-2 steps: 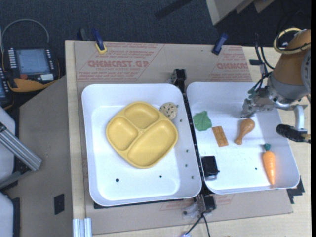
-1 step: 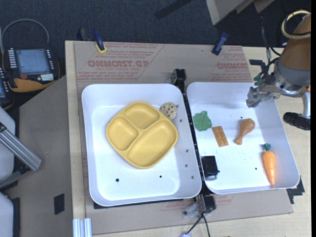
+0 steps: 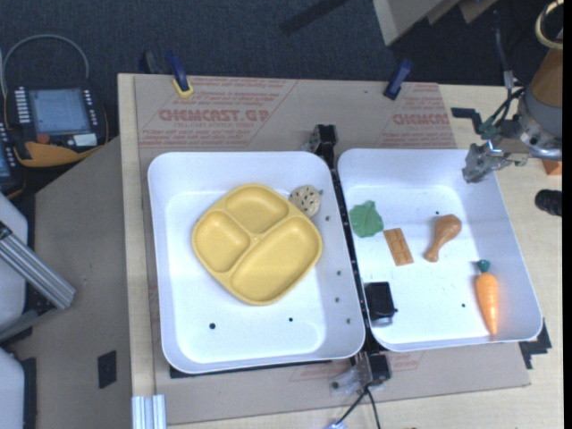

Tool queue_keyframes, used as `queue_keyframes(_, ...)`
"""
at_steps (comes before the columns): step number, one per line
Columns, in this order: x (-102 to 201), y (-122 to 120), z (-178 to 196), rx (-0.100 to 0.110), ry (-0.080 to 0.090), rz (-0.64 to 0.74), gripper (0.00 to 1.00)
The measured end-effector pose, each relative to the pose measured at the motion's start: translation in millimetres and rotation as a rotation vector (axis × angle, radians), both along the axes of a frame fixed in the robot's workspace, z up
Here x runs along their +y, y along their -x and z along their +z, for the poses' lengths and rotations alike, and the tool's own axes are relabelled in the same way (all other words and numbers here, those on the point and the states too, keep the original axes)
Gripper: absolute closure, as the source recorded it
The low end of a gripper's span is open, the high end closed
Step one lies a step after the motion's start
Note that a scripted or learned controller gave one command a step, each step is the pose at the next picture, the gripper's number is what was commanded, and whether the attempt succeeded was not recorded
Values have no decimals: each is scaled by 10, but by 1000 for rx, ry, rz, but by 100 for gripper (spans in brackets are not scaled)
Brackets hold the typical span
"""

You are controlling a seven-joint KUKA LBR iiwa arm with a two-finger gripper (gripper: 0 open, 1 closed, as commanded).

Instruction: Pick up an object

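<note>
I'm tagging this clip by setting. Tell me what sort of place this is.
Most likely a robotics lab test bench, not a kitchen: two white bins sit on a clamped board, the food is toy-like, such as the carrot and drumstick, and a teach pendant lies nearby.

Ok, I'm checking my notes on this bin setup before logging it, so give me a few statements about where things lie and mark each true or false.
1. The yellow divided plastic plate lies in the left white bin. True.
2. The orange toy carrot lies on the plate. False: it lies in the right white bin, near its right wall.
3. The speckled round cookie sits at the plate's upper right edge. True.
4. The gripper is over the left bin. False: it is at the right bin's upper right corner.
5. The green leafy toy lies left of the brown toy drumstick. True.
</note>
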State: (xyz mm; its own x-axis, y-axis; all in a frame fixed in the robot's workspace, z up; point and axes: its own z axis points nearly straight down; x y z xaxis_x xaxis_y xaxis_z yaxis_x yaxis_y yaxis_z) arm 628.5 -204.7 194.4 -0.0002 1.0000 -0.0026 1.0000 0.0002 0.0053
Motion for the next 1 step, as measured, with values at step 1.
queue_keyframes(1,0,-8,261,2,-1,1,100)
